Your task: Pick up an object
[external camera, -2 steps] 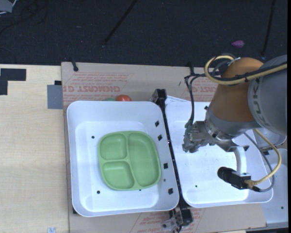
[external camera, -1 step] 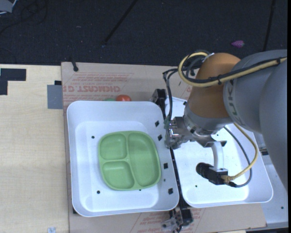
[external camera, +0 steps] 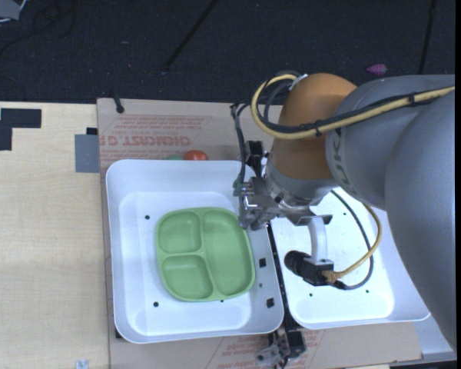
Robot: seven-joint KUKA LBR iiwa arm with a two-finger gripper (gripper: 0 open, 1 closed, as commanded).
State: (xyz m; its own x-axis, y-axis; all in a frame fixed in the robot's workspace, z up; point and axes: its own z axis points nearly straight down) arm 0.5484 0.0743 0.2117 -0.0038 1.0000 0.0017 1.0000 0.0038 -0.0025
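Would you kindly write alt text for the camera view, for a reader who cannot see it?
A grey robot arm reaches in from the right, its gripper at the right edge of a green divided plate lying in the left white bin. The right bin sits partly under the arm, and a small orange object lies just behind the left bin.

Two shallow white plastic bins (external camera: 131,283) sat side by side on a brown printed cardboard sheet (external camera: 150,133). Left of the bins lay a pale wooden benchtop (external camera: 38,244); beyond them, dark carpet (external camera: 138,37) with cables.
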